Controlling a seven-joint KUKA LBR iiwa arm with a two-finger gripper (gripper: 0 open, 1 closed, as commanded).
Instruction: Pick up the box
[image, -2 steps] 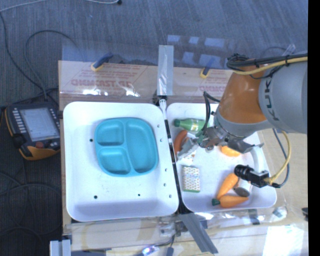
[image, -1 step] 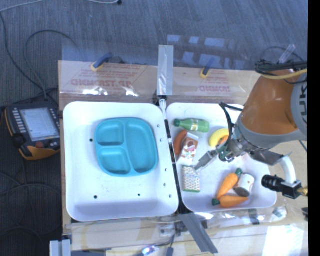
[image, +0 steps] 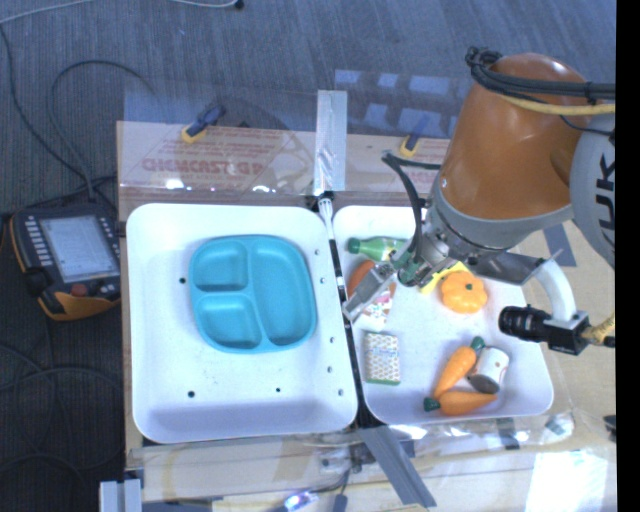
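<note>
A small flat box (image: 382, 357) with a green-and-white speckled pattern lies in the right bin (image: 530, 400), near its left wall. My gripper (image: 372, 285) reaches down into the upper left of that bin, about a hand's width above the box in the picture. It sits over an orange item (image: 358, 272) and a small white packet (image: 376, 312). The box lies apart from the gripper, flat on the bin floor.
Also in the right bin are a green bottle (image: 375, 245), a round orange fruit (image: 463, 292), a carrot (image: 455, 367), another orange vegetable (image: 465, 402) and a small can (image: 490, 368). The left bin (image: 160, 390) holds a blue divided plate (image: 250, 290).
</note>
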